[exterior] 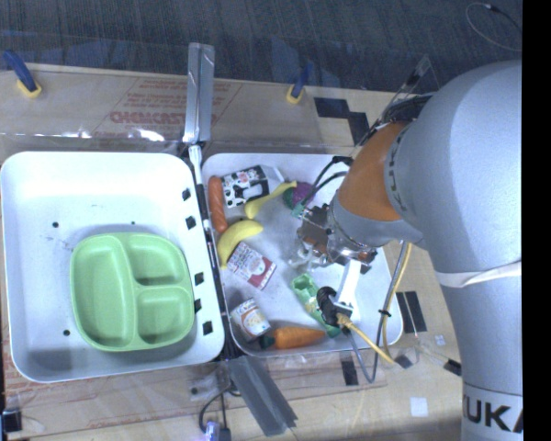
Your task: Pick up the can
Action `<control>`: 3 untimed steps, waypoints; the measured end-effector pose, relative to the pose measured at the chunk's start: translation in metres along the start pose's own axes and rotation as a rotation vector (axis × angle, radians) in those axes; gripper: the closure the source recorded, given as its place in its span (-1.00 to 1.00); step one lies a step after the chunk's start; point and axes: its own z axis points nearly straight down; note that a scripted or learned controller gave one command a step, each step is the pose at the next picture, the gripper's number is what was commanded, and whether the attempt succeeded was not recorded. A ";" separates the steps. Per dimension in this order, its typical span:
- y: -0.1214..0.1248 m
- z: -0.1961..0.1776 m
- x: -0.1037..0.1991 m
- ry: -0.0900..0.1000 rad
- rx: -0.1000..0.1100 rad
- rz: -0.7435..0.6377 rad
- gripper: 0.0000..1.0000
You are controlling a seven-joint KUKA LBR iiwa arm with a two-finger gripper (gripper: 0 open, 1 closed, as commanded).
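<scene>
The can (251, 319) lies near the front of the right bin (386, 324), by the carrot (297, 337). I have not picked it up yet. My jaws (314, 246) hang over the middle of that bin, apart from the can. My own wrist hides them, so I cannot tell if they are spread or closed.

can (251, 319): small, red-and-white label, lying tilted at right bin's (378, 331) front-left corner, beside carrot (297, 337).
</scene>
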 end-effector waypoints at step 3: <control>-0.005 -0.023 -0.001 -0.004 0.022 -0.010 1.00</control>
